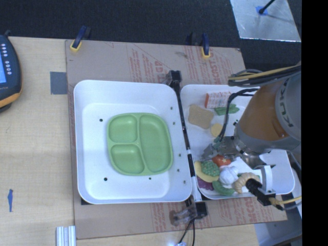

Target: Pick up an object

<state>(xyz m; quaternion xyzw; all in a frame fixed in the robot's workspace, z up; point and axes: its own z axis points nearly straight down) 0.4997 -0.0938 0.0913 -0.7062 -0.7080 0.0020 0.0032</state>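
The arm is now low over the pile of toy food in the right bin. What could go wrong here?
1. The small toy food pieces lie packed together in the right white bin, so the pincer may catch two pieces or slip off.
2. The grey and orange arm covers part of that bin, so a grasp is hard to confirm.

Green divided plate (139,144) in left bin (87,137); clamps (78,40) on cardboard.

The left bin (87,137) lies open around the green plate (139,144) at its centre. In the right bin (287,181), toys (220,176) crowd six o'clock, and the arm (264,119) covers three o'clock.
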